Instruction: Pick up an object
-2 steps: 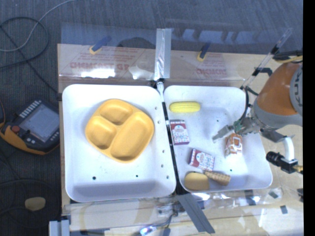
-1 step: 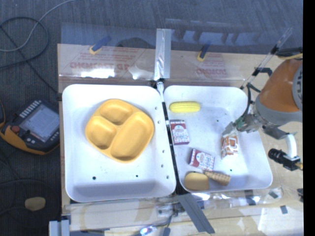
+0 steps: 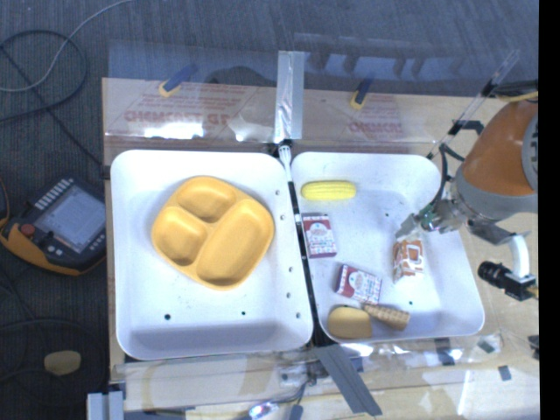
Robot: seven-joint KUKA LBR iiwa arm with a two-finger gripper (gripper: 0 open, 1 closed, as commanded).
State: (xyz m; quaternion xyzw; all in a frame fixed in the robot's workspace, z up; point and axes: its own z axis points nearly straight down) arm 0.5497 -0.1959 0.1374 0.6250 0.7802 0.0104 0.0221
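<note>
- Camera view, right side: gripper (image 3: 418,226) reaching in over right bin (image 3: 385,169), orange-banded arm (image 3: 499,160) behind it at the bin's right rim.
- Directly at the fingertips: orange-and-white packet (image 3: 408,259), standing on its long axis, running roughly top to bottom of view, slightly tilted. Top end touching or just under the gripper; cannot tell which.
- Gripper state: cannot tell released or clenched from this slant; nothing confirmed as grasped.
- Likely pick target, judged by closeness: the packet. Lies just below and a touch left of the gripper in view, so only a short drop toward the bin floor called for.
- Elsewhere in right bin, well apart from the gripper: corn cob (image 3: 328,190) lying crosswise near the top left corner; red carton (image 3: 319,235) by the divider; second red carton (image 3: 357,283) lower middle; bread roll (image 3: 349,322) and ridged stick (image 3: 386,314) at the bottom edge.
- Left bin (image 3: 140,322): yellow divided plate (image 3: 213,231), far from the arm.
- Risk, as judgement: thin packet lying against the fingers may slide rather than seat between them.
</note>
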